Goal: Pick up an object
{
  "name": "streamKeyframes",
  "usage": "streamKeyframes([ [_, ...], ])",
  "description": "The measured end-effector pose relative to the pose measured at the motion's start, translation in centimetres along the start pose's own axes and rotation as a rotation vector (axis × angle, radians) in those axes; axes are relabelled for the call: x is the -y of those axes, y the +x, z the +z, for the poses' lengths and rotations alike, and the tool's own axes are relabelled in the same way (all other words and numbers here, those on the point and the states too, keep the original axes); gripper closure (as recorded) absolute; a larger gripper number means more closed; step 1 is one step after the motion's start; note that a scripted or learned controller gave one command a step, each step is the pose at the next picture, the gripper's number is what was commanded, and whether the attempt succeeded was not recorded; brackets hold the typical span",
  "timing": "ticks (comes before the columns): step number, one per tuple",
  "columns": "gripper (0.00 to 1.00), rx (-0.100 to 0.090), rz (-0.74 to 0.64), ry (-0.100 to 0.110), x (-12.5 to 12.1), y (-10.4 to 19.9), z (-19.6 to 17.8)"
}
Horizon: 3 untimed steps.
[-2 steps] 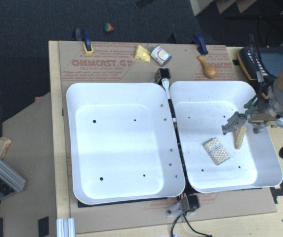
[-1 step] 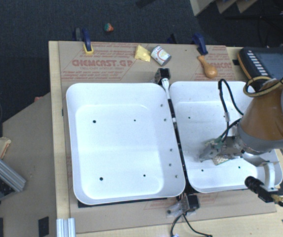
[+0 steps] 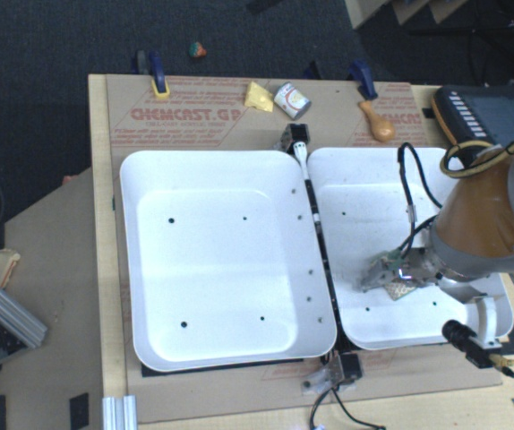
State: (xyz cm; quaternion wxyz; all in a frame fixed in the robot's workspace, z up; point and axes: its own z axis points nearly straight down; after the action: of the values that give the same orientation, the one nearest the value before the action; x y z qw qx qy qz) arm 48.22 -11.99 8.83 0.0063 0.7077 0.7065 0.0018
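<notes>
Looking down, we see the gripper (image 3: 384,277) low in the right bin (image 3: 364,186); we cannot tell its opening or any hold.

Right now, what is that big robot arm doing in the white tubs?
The robot arm is reaching down into the right bin, and its gripper is low over the bin's floor. It's trying to pick something up, but I can't tell whether it has caught anything. The left bin sits beside it. A few small things lie behind the bins on the bench, like a yellow piece and a wooden-looking spoon.
</notes>
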Motion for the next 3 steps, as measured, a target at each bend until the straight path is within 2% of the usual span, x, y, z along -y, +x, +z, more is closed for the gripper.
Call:
streamKeyframes([
  [1,0.00,-0.001,-0.005,-0.001,-8.1,0.6,0.1],
  [2,0.00,-0.004,-0.003,0.006,-9.8,-0.5,0.4],
  [3,0.00,-0.004,-0.004,0.004,-15.9,-0.7,0.5],
])
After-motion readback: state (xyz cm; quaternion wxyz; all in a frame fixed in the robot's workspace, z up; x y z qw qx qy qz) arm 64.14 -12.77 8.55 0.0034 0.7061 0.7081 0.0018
